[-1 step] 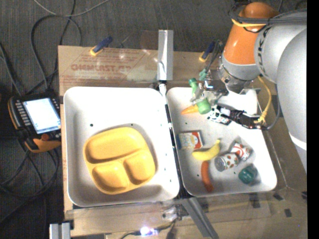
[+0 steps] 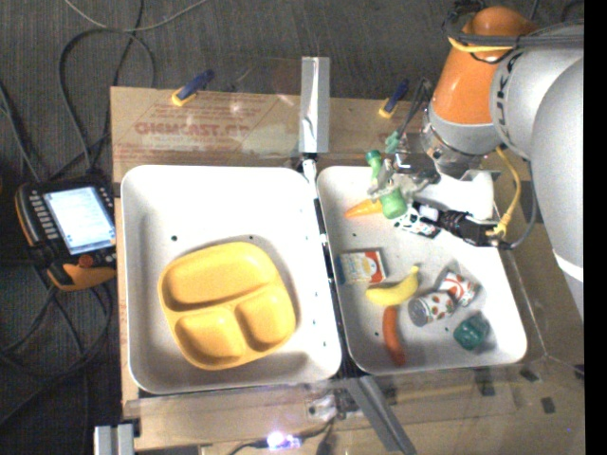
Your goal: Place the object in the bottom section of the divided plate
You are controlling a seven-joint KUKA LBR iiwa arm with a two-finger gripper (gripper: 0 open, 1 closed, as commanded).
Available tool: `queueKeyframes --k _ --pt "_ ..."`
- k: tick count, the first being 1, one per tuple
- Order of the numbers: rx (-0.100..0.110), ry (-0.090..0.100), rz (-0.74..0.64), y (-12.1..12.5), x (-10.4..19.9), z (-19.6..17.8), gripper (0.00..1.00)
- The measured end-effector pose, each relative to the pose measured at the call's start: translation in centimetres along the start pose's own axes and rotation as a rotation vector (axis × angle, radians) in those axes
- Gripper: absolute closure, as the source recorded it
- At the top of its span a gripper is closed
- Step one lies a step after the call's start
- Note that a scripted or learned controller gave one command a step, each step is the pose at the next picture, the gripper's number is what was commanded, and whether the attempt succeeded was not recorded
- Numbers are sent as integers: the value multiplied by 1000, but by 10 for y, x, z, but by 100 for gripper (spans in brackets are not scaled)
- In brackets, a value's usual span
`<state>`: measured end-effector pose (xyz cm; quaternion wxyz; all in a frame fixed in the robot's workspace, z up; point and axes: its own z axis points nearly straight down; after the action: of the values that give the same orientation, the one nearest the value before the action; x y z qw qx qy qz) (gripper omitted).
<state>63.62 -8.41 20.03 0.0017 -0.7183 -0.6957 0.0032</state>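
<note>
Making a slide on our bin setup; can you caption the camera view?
Gripper over the right bin by a toy carrot; yellow divided plate in the left bin.

Place: robot lab test cell | Landmark: left white bin (image 2: 142, 254) on a plywood bench (image 2: 218, 126) | Left of bin: teach pendant (image 2: 71, 221) with lit screen on dark carpet (image 2: 57, 45) | Beyond bin: loose cables (image 2: 95, 27), clamps (image 2: 193, 86) on the board edge | Right of bin: second white bin (image 2: 512, 320), industrial arm (image 2: 493, 74)
</note>
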Motion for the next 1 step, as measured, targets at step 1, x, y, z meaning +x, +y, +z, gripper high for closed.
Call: queueKeyframes --k 1 --pt "2 2 -52 -57 79 13 100"
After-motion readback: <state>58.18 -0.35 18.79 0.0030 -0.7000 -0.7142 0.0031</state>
